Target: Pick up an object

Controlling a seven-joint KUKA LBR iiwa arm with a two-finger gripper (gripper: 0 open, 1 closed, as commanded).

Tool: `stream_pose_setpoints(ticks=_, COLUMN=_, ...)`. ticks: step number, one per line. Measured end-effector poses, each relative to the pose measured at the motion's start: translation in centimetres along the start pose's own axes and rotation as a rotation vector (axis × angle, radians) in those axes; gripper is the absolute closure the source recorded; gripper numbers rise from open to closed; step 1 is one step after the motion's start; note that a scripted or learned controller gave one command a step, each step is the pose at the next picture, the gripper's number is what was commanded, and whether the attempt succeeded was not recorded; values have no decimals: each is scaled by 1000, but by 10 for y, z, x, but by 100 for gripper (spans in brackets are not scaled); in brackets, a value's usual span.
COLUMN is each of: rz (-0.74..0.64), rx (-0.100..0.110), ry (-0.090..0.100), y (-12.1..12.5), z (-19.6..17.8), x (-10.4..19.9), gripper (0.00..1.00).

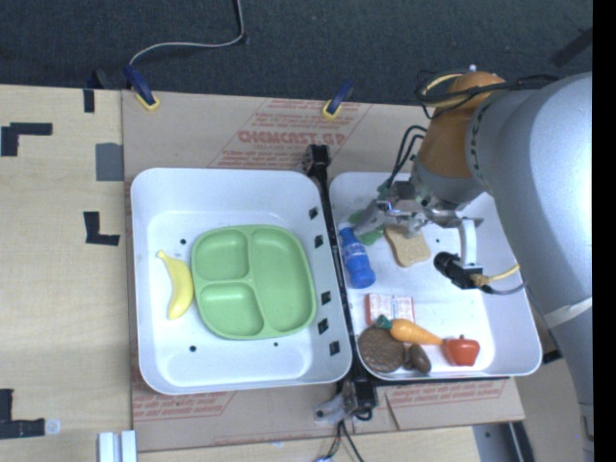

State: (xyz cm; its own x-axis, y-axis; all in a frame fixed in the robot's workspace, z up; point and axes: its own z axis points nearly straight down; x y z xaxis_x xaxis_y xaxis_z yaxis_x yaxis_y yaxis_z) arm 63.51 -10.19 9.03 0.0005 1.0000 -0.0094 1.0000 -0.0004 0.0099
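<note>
Toast slice [409,247] lies in right bin [500,340] just under the gripper [404,210], finger state unclear, blue bottle [355,259] to their left, carrot [416,332] and tomato [463,350] well below, green tray [255,281] with banana [178,284] in left bin [154,200].

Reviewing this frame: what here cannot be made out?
- gripper: the wrist above covers its fingers, so any grasp is unclear.
- green item: partly under the gripper, unidentifiable.
- Small dark lump beside the carrot: too small to name.
- red-and-white packet: print is blurred.
</note>
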Motion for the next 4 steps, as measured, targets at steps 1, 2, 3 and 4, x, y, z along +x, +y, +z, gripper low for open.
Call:
stream_pose_setpoints(ticks=1, rz=-1, rx=0, ry=2, y=36, z=0, x=2, gripper=0)
stream_pose_setpoints(ticks=2, rz=-4, rx=-6, ry=5, y=30, z=0, x=0, gripper=0)
stream_pose_setpoints(ticks=3, rz=-2, rx=2, ry=7, y=36, z=1, x=-42, gripper=0)
stream_pose_setpoints(ticks=4, rz=-3, rx=-4, ry=5, y=-10, z=0, x=-60, gripper=0)
